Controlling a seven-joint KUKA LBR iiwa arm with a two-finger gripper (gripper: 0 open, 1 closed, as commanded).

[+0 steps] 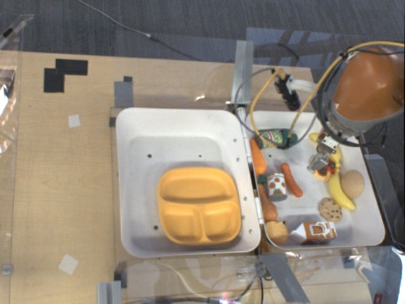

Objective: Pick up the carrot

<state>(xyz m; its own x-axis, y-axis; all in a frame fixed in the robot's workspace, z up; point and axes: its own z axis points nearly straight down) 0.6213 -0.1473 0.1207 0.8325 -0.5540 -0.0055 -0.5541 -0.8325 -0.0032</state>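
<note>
The carrot (258,158) is orange and lies lengthwise against the left wall of the right bin (373,230), near its back. My gripper (321,161) hangs over the right part of that bin, just above the top end of a yellow banana (340,192). It sits roughly a hand's width to the right of the carrot and apart from it. The arm's orange band (370,87) is above it at the right.
Beside the carrot are a red sausage (291,180), a small printed box (276,187) and a green bottle (276,137). Bread rolls (272,221), a carton (316,232), a cookie (330,209) and a tan egg shape (353,183) lie nearer the front. A yellow divided tray (199,204) sits in the left bin (136,170).
</note>
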